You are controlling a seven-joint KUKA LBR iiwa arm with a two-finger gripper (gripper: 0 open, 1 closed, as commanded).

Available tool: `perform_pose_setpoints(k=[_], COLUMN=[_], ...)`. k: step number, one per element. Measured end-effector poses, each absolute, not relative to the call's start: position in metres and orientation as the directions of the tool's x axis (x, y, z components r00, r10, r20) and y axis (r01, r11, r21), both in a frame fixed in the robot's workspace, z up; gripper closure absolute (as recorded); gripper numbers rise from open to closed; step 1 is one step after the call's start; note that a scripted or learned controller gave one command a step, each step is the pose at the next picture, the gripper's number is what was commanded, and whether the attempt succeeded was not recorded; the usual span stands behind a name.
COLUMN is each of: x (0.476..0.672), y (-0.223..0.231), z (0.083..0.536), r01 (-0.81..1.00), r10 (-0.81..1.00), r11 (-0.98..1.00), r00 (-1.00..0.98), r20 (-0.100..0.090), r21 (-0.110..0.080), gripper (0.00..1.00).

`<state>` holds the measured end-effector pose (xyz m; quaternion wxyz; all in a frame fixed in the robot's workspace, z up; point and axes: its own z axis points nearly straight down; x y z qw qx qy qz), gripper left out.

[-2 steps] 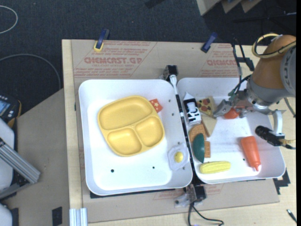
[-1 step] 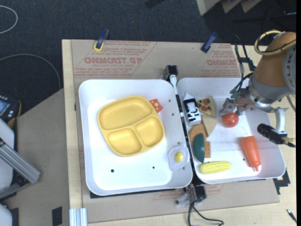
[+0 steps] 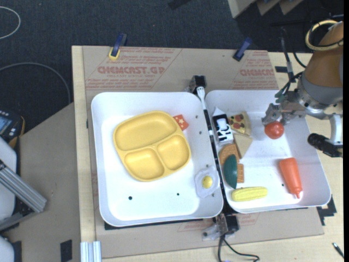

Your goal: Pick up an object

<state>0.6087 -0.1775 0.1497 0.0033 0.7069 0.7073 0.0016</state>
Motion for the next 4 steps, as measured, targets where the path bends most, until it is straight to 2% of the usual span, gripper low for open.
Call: perform_pose_setpoints(k=[1, 2, 3, 4], x=[0.610, 0.611, 0.575, 0.554], y=[-0.179, -0.179, -0.131, -0.081], z=[0.215, 0.226, 0.233, 0.231], r01=[1.000, 1.000, 1.000, 1.000], r10=[1.000, 1.000, 1.000, 1.000], r11=[0.001, 0.001, 0.004, 0.005], r00=[-0.001, -0.001, -0.004, -0.005], r20=[-0.003, -0.002, 0.003, 0.003], r21=[0.010, 0.005, -0.002, -0.003], gripper=[1.00, 1.00, 1.00, 1.00])
